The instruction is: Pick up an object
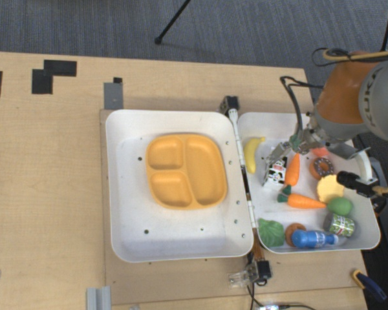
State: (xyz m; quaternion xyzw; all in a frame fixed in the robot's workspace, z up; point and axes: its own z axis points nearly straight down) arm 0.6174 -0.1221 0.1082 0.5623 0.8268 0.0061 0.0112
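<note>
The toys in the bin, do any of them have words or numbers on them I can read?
None can be read.
Green can: patterned label, too blurred to read.
Blue bottle: no letters can be made out.
Black-and-white carton: markings too small to tell.
Round brown toy: a pattern, no readable text.
Yellow divided plate: plain.

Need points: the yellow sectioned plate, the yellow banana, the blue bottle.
yellow sectioned plate [184, 170]: camera view, left bin, point on the ridge where its compartments meet.
yellow banana [251, 153]: camera view, right bin's left side, point on mid-body.
blue bottle [312, 239]: camera view, right bin's near edge, point on its body.
</note>
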